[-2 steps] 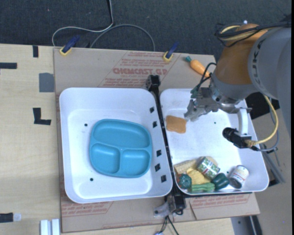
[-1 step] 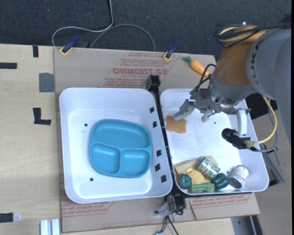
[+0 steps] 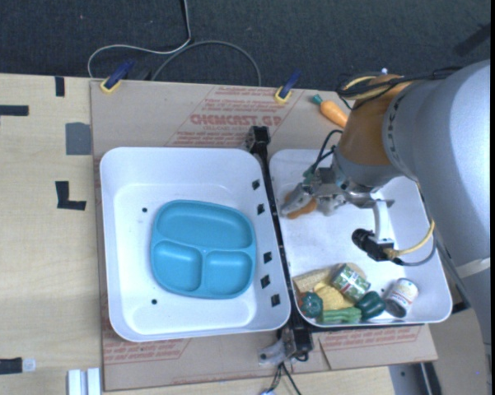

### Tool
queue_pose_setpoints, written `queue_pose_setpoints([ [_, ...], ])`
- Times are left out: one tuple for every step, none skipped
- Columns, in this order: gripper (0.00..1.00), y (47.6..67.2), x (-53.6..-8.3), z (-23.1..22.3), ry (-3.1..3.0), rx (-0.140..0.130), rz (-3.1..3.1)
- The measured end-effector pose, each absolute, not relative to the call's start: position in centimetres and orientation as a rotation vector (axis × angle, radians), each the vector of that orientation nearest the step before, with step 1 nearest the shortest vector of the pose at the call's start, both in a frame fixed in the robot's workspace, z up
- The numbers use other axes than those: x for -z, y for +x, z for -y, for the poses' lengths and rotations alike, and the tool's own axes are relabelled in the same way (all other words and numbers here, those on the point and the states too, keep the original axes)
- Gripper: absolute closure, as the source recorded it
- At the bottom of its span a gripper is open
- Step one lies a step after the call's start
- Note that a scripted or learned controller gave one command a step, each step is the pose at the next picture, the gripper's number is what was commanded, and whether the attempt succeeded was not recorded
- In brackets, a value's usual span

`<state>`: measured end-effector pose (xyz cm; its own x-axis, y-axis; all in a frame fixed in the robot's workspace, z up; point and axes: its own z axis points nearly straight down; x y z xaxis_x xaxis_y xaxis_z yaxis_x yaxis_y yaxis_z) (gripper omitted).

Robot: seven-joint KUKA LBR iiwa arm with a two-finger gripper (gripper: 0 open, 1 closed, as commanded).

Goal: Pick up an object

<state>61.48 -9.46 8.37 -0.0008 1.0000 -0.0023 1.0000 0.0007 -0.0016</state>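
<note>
Orange, carrot-like toy [image 3: 299, 208] lies in the right white bin [image 3: 432, 245], at the metal two-finger gripper [image 3: 306, 199]; whether the jaws grip it I cannot tell; a turquoise divided plastic plate [image 3: 203, 248] rests in the left white bin [image 3: 123, 220].

Illumination even and diffuse, moderately bright, with no single source direction evident; the two white bins [image 3: 115, 220] read near-white with mild loss of detail on their floors, and the blue tray [image 3: 202, 249] shows only a soft sheen. Shadows faint and soft-edged, mainly a thin one under the arm [image 3: 445, 130] and along the bin walls. Overall sharpness low: compression softness throughout, small items at the right bin's near edge [image 3: 354, 290] smeared together, arm's grey casing at the right margin large, defocused and slightly washed out.
</note>
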Motion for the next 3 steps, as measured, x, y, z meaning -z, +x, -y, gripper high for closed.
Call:
queue_pose_setpoints([
  [0.0, 64.4, -8.6, 9.6, 2.218, -0.003, -2.223],
  [1.0, 64.6, -10.1, 9.8, 2.211, -0.008, -2.213],
  [1.0, 59.5, -19.0, 2.8, 2.213, -0.01, -2.229],
])
